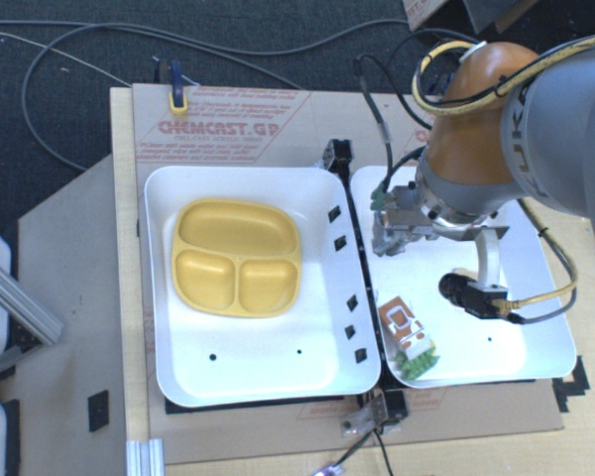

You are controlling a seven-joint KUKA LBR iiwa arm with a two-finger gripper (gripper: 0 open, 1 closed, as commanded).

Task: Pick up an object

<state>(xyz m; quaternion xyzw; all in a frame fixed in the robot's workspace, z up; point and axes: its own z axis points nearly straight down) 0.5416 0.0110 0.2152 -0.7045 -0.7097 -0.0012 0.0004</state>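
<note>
1. A yellow plate (238,256) with three compartments lies in the left bin (169,296), well to the left of the gripper (392,234). It is rounded, one long section at the far side and two smaller ones at the near side.
2. A row of small black clips (345,278) runs along the seam between the two bins, just left of the gripper.
3. The gripper hangs over the left part of the right bin (535,355), close to the dividing wall. Seen from above, it is a grey metal block under the arm (496,127); whether the fingers are open or closed cannot be told, and nothing shows between them.
4. The task's thing, a small packet (407,333), lies below the gripper in the view, toward the near left corner of the right bin, apart from the gripper. It is a flat, tilted piece with an orange-and-white printed face and a green patch at its near end, resting on the bin floor close to the left wall.
5. To the right of the gripper, a black part (473,294) with a yellow cable hangs from the arm above the bin.
6. The bench (228,117) under the bins is light board with red lettering at the far side.
</note>
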